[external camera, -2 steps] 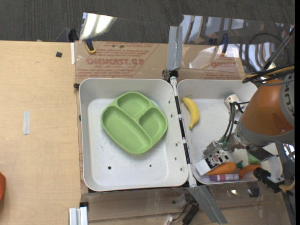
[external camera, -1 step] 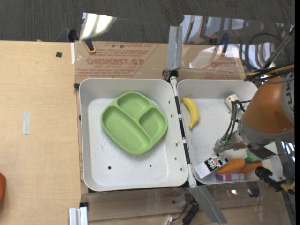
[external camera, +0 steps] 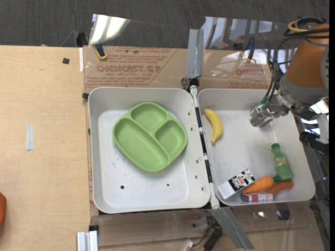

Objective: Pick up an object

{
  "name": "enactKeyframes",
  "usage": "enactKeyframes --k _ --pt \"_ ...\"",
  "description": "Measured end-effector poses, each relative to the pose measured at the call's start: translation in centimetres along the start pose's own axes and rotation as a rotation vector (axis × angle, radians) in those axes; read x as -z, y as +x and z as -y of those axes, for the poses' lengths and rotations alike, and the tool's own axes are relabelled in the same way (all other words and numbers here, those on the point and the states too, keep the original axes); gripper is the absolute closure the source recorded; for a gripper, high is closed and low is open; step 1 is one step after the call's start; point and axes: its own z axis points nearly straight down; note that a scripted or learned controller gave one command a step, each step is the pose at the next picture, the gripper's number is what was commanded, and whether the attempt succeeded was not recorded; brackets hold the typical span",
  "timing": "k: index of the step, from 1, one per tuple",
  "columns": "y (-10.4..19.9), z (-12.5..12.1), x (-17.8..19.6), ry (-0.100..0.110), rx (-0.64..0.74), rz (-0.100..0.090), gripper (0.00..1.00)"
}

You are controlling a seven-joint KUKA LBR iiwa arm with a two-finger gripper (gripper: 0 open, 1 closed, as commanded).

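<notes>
At the upper right of the frame, the gripper (external camera: 260,116) hangs over the right bin (external camera: 235,140); its grip state cannot be told. 1 banana (external camera: 213,125) lies left of it, apart.

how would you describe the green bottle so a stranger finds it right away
Look in the right-hand white bin, along its right side. The small green plastic bottle lies there, just above an orange toy carrot. It is the only green item in that bin; the curved yellow banana lies at the opposite, left side.
</notes>
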Motion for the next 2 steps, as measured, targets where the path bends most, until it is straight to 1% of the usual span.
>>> enactKeyframes --k 1,2 --pt "-6.4 -2.6 3.5 0.0 -0.027 0.0 1.0" --pt "-0.4 -6.9 -2.7 0.003 -0.146 -0.001 1.0"
